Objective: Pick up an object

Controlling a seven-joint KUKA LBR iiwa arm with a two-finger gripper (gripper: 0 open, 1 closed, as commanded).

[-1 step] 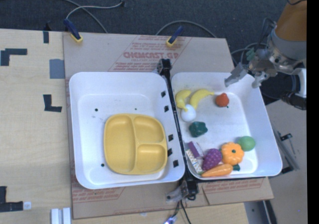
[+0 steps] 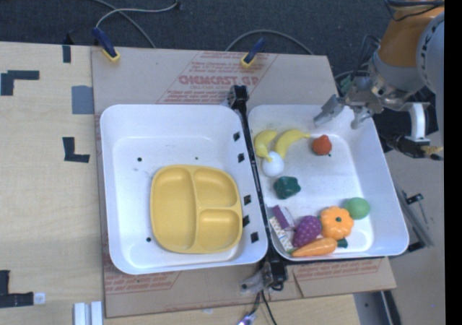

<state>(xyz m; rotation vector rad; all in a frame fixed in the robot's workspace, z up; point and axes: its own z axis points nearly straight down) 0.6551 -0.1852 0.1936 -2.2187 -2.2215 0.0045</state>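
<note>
Lying loose in the right-hand bin (image 2: 375, 165) are the toy foods on offer: a red tomato (image 2: 321, 145) near the far wall, two yellow bananas (image 2: 278, 141) beside it toward the divider, a white egg-like piece (image 2: 273, 165) just below them, and a dark green pepper (image 2: 287, 186) in the middle. Along the near wall sit a purple grape bunch (image 2: 307, 229), an orange pumpkin (image 2: 336, 221), a pale green round fruit (image 2: 356, 207), a carrot (image 2: 315, 247) and a small printed box (image 2: 280, 224), packed close together.

Over the far right rim of that bin hangs the gripper (image 2: 342, 111), its jaws spread apart with nothing between them, above and to the right of the tomato and not touching it. The grey arm with its orange band (image 2: 406, 35) comes in from the right.

Next door, the left bin (image 2: 123, 172) holds a yellow divided tray (image 2: 195, 208). Both bins rest on a cardboard sheet (image 2: 209, 78), clipped at its far edge, on the wooden surface (image 2: 36, 193).
</note>
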